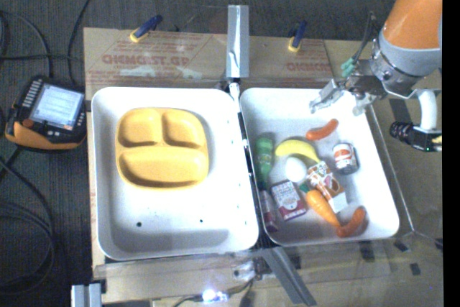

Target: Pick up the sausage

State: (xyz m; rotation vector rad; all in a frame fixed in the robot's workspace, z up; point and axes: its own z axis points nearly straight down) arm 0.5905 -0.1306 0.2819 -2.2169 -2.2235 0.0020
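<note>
A small red-orange sausage [321, 130] lies in the back part of the right bin [384, 176], just behind a banana. A second, similar reddish sausage [352, 221] rests near the bin's front right corner. My gripper [339, 100] hangs over the bin's back edge, slightly behind and to the right of the first sausage. Its fingers [321, 100] are spread open with nothing between them.
The right bin also holds a banana [297, 148], a green bottle [264, 157], a white egg [295, 170], a small can [345, 157], a carrot [323, 205] and a red carton [287, 199]. The left bin [108, 226] holds a yellow divided plate [163, 147]. A teach pendant [50, 111] lies at the left.
</note>
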